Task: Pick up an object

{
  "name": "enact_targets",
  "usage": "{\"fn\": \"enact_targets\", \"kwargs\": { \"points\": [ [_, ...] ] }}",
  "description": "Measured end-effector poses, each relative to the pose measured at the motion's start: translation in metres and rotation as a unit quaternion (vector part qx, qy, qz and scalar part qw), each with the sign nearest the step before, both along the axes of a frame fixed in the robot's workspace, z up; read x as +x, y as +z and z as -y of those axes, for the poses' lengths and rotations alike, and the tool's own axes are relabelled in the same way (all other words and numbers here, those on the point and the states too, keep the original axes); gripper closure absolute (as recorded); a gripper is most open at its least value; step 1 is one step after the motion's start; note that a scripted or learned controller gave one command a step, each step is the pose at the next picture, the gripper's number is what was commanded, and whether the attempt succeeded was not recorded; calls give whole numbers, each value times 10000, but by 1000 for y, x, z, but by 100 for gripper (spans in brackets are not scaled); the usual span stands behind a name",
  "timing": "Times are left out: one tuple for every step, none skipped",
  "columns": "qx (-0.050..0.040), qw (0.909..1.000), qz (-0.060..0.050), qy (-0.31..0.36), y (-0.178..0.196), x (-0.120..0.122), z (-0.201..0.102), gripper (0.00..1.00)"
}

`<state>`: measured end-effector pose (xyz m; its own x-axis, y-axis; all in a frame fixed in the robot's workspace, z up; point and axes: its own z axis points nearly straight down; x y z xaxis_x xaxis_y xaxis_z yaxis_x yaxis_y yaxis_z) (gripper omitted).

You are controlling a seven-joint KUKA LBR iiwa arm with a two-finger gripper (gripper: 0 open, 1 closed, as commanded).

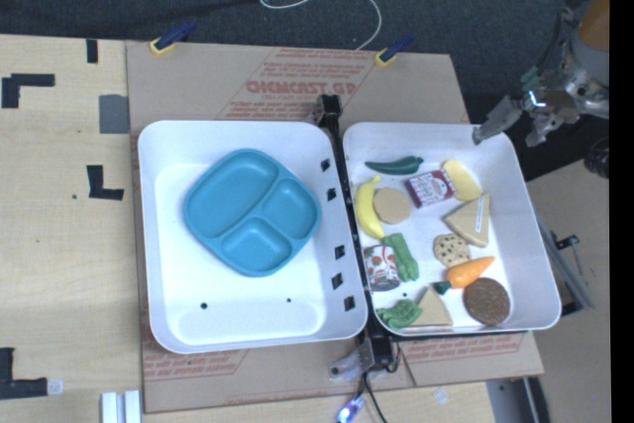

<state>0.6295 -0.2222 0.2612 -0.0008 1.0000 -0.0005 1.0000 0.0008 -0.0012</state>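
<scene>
The right bin (530, 243) holds several toy foods: a yellow banana (367, 206), a green chili (395, 164), a red-labelled packet (430, 187), a cookie (450, 248), an orange carrot (468, 271), a brown round patty (486, 300) and a small can (380, 265). My gripper (517, 121) hangs above the bin's far right corner, off its rim, with nothing seen between its fingers. Its fingers look spread apart.
The left bin (158, 213) contains a blue divided plate (253, 211). Both bins rest on a cardboard sheet (287, 84) with yellow-and-blue clamps at its back edge. A white cable (327, 0) loops behind.
</scene>
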Motion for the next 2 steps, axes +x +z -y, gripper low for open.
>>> {"fn": "enact_targets", "kwargs": {
  "points": [
    [19, 10000, -38, -6, -34, -69, -37, 0],
    [11, 10000, 0, 1, 29, -141, -63, 0]
  ]
}}
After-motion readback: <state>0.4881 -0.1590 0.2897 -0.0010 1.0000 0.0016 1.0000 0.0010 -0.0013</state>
